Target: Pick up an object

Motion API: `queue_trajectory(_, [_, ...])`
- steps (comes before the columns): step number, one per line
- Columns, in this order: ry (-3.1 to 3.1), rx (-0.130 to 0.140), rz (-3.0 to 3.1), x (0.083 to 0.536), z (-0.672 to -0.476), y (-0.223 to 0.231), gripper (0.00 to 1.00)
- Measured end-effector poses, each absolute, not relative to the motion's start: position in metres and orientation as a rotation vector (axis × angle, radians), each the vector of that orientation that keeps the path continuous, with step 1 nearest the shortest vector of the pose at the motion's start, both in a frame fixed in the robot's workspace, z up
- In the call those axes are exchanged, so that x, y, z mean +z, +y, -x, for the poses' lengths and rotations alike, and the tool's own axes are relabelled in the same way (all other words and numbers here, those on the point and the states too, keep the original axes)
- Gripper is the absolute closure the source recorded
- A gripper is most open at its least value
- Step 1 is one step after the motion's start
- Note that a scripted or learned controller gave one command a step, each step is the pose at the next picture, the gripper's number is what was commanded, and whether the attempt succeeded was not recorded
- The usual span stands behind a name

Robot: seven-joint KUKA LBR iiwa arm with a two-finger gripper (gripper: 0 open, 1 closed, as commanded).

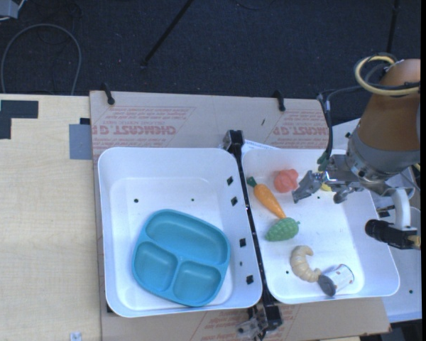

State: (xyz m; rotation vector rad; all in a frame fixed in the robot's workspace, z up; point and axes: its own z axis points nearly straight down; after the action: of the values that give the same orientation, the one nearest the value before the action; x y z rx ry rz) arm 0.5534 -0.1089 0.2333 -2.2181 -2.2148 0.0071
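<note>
The task named no particular object, and the likeliest candidate was the pinkish-red toy (285, 180) lying in the far part of the right bin (355, 290), since it sat nearest the gripper (307, 187), just to that gripper's left and apparently not touching it. Nearer the camera from it lay an orange carrot (268, 199) pointing diagonally toward the divider, then a green bumpy fruit (282, 229), and toward the near right corner a pale croissant-like piece (303, 263) touching a small tipped-over can (337, 278). All five rested loose on the bin floor. The dark fingers looked slightly apart, with nothing visible between them, though the blur at the tip left that reading uncertain. The arm (387, 116) reached in from the right over the bin's far right side. The left bin (113, 190) held only a blue divided plate (181, 256) and played no part for now. By my judgement the step in hand was the approach, before any grasp. The next move called for shifting the gripper left until it stood over the pinkish toy, lowering with the fingers spread wide enough to straddle it, and closing only once the toy sat squarely between them; its rounded shape could slip out under an off-centre pinch.
</note>
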Motion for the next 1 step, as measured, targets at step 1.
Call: queue_trajectory(1, [-2.216, 0.008, 2.216, 0.1817, -0.5430, -0.1118, 0.00])
